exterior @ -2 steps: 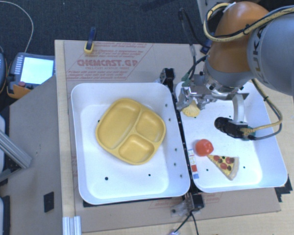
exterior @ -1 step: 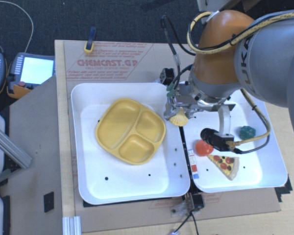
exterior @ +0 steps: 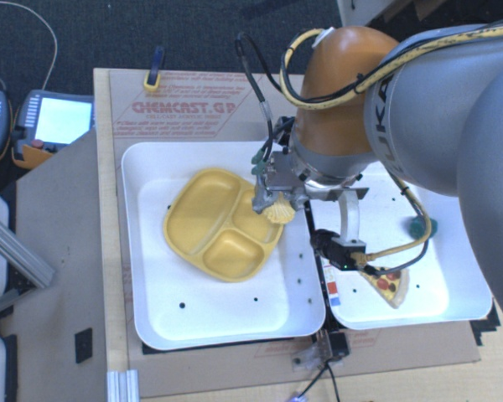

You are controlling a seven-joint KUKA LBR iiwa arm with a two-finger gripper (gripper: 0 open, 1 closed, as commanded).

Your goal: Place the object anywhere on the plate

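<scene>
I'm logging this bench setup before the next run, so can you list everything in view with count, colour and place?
bins: two, white, side by side on the bench.
plate: one, yellow, divided into compartments, lying in the left bin.
small object: one, pale yellow, at the plate's right edge, right under the gripper; whether it is held I cannot tell.
pizza slice toy: one, tan with red spots, in the right bin near its front.
teal piece: one, small, in the right bin, partly hidden by the arm.
clamp: one, blue and yellow, on the board's far edge.
screens: two, lit, on the far left.
arm: one, grey with an orange band, reaching in from the right.
gripper: one, metal, above the plate's right edge.
</scene>
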